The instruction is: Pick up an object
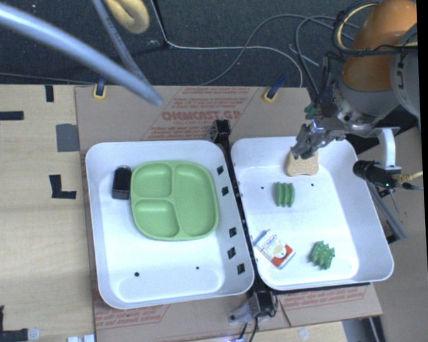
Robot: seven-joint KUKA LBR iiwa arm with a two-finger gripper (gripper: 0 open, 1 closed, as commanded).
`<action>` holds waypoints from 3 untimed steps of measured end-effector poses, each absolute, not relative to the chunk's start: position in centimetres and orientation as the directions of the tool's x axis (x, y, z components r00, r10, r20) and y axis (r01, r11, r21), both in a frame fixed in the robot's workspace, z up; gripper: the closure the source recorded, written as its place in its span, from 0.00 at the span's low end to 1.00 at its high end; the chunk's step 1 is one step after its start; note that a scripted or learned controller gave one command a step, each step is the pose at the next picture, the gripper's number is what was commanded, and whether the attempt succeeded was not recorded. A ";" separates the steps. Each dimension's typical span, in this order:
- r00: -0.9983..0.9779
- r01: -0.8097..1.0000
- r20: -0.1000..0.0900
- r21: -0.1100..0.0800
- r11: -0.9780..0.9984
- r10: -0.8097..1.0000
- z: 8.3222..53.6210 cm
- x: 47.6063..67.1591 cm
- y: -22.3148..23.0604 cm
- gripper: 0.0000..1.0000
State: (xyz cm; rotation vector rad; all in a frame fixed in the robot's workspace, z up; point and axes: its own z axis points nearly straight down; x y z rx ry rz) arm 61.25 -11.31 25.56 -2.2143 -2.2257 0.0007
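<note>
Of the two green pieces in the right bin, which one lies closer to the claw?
The ribbed green piece, just below the tan slice under the claw. The bushy green piece sits at the bin's opposite, near corner.

Directly under the dark metal gripper (306,146) sits a tan, rough-crusted bread-like slice (302,166). The smooth white plastic bin (369,227) around it shines faintly. Far to the gripper's left, a matt pale-green plastic divided plate (175,200) rests above brown matt cardboard (197,111).

tan bread-like slice (302,166) | flat, apparently | right bin (345,264) far edge | pincer (306,146) touching
</note>
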 end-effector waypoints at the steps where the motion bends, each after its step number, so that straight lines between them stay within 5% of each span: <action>1: -0.007 1.000 0.001 -0.001 0.007 1.000 25.7 61.6 -5.4 1.00; 3: -0.007 1.000 0.001 -0.001 0.007 1.000 24.3 62.3 5.3 1.00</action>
